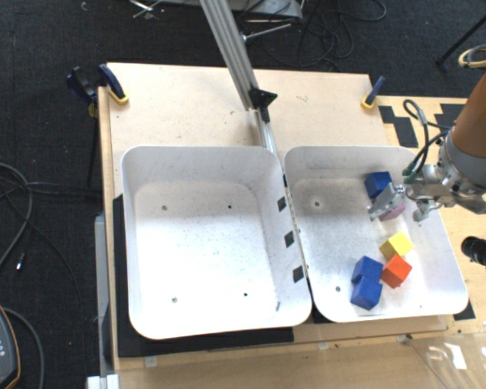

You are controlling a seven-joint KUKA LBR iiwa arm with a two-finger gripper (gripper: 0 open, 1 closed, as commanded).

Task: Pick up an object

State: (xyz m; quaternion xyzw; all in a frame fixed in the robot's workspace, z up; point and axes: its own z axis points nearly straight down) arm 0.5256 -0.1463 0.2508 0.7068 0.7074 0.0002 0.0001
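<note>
Gripper (403, 200): metal, grey and angular, low over the right bin at about 1 o'clock of that bin's floor; whether it is released or clenched cannot be told, as the view is too blurred there.
Arm (470, 148): grey housing with an orange band, rounded, coming in from 3 o'clock; thin cables loop along its upper side.
Small blue block (377, 184): matte cube, just beside the gripper at its 10 o'clock; contact cannot be judged.
Pale purple piece (394, 212): small and soft-edged, directly under the gripper tip, partly hidden.
Yellow block (400, 244): small cube, tilted on a corner, at 6 o'clock from the gripper, apart from it.
Orange block (396, 271): cube, touching the yellow block at that block's 6 o'clock.
Large blue block (367, 282): chunky stepped shape, just beside the orange block at its 9 o'clock, near the bin's front wall.
Right bin (332, 181): shallow white plastic tray with rounded corners, speckled with dark flecks.
Left bin (202, 241): same white speckled plastic, its right rim overlapping the right bin's edge, where small black tabs sit.
Bench (186, 104): pale wooden board, scuffed, with yellow-tipped clamps at its far corners.
Metal rail (227, 39): ribbed aluminium bar slanting from 12 o'clock down to the bins' junction.
Writing: none readable; a black-and-white patterned marker lies at 2 o'clock on the bench.
</note>
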